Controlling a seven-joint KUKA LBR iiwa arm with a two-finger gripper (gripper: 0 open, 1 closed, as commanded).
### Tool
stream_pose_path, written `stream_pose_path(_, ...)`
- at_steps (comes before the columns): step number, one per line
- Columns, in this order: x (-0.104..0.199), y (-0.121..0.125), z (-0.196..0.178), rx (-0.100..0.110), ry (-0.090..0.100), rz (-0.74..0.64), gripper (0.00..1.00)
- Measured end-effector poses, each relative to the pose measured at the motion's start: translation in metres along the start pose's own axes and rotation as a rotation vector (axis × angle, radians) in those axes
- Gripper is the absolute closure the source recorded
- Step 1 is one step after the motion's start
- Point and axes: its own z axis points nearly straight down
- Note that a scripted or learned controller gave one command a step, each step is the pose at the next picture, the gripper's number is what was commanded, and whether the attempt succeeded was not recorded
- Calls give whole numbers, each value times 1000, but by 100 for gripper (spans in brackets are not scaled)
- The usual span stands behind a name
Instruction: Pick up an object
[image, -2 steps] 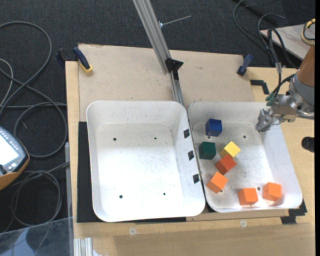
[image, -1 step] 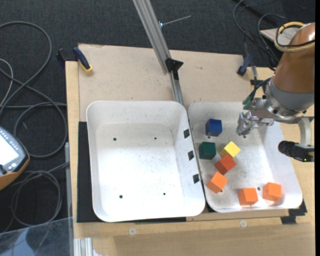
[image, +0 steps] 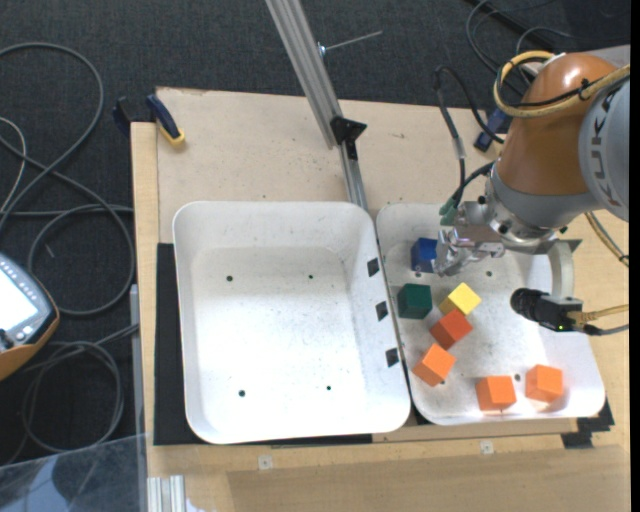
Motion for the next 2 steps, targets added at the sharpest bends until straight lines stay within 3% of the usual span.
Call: stream_pose_path(2,123,-21,4,1,0,-1,100)
